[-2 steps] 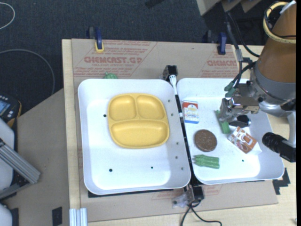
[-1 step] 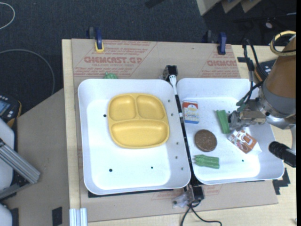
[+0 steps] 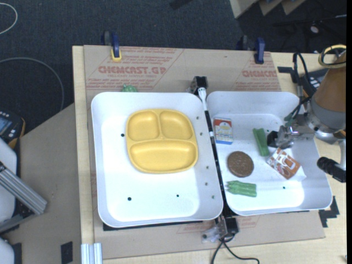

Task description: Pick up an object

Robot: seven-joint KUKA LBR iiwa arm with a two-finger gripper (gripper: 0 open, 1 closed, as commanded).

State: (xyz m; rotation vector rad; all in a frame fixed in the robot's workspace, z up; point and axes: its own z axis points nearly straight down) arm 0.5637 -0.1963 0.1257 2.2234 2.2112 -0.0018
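Note:
The right bin (image 3: 286, 106) holds several objects. A small white, red and blue carton (image 3: 223, 130) lies at its left. A green stick-shaped piece (image 3: 260, 140) lies near the middle. Below it sits a brown round disc (image 3: 240, 163), and a green pod (image 3: 242, 188) lies by the front wall. An orange and white packet (image 3: 285, 164) lies to the right. My gripper (image 3: 279, 139) hangs low over the right bin, between the green stick and the packet, just above the packet's upper end. Nothing visibly sits between its tips.
The left bin (image 3: 110, 164) holds a yellow divided plate (image 3: 161, 140). The arm (image 3: 330, 100) comes in over the right bin's far right corner. Clamps and a cable sit along the bench's back edge and between the bins.

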